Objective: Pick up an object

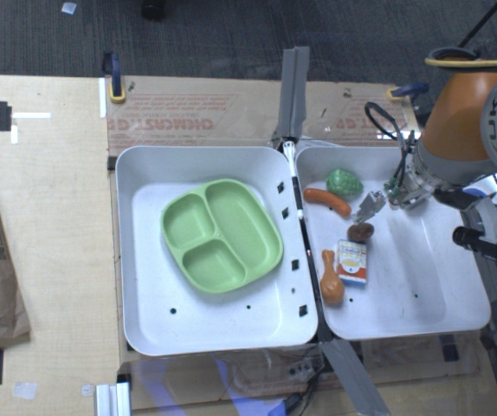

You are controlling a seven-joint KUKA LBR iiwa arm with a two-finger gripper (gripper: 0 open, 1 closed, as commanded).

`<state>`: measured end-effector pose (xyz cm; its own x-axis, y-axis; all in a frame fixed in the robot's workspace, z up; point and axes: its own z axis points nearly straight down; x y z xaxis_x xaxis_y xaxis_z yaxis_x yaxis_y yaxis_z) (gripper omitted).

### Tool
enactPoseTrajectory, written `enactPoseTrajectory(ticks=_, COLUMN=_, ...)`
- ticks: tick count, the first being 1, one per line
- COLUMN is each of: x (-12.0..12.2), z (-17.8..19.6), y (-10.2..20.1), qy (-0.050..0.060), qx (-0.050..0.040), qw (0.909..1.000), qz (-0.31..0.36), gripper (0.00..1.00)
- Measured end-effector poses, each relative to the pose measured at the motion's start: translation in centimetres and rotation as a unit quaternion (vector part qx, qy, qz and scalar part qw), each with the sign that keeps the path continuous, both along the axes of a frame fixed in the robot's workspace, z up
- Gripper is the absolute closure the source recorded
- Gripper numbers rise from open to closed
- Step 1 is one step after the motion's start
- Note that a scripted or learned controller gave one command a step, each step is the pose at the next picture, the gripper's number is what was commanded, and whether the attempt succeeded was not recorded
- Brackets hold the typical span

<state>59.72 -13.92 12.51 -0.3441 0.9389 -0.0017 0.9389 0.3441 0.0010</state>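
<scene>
— Brown lump [361,230], likeliest pick. Lies just beyond the far end of the small carton [352,262], inside the same white bin [422,310].

— Near the gripper [371,204]?

— Very. Hangs over the bin a little past the lump, on the side away from the carton. Cannot tell whether spread or pressed together; too small and too grey against the white floor. Nothing seen held.

— Handling?

— Judged small, rounded and light, probably a hard toy piece. Could roll or skid on smooth plastic if nudged off-centre. Not fragile by the look.

— Where to grip?

— Across the narrow width, coming straight down and centred. Little room on the carton side, so better to close across the line running from carton to lump, not along that line.

— Neighbours?

— Orange sausage shape [326,199] beyond the carton and toward the divider, apart from the lump. Green knobbly ball [344,181] farther beyond the carton again. Tan drumstick [330,278] lying against the carton's divider-side edge. None touching the lump, as far as can be made out.

— Risk?

— Clipping the carton's end on descent, or pinching the lump's edge and squirting the piece sideways.
</scene>
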Motion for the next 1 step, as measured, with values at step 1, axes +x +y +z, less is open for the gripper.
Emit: enactPoseTrajectory(ticks=1, x=3.21, z=-3.38, y=4.08, qy=0.001, qx=0.0002, qw=0.9995, qz=-0.032, gripper=0.0)
